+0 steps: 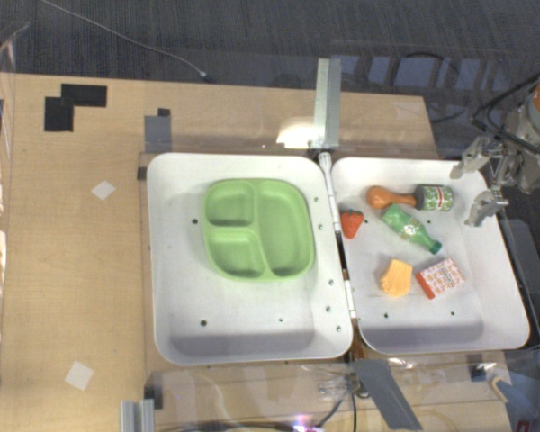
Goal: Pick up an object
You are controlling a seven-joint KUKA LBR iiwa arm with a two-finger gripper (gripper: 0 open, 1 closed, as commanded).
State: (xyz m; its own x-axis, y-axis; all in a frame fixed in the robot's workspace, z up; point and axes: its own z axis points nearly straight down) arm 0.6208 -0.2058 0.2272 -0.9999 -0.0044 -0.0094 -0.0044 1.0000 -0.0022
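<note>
Inside the right bin lie the candidates: a green bottle, an orange drumstick-like toy touching a small dark can, a red strawberry-like piece by the near wall, a yellow block and a red-and-white carton just beside it. The gripper hangs over that bin's far right corner, fingers apart and holding nothing. My reading is that the approach step is in hand; next it must choose one piece, centre over it and descend. The left bin bears a green divided tray.
</note>
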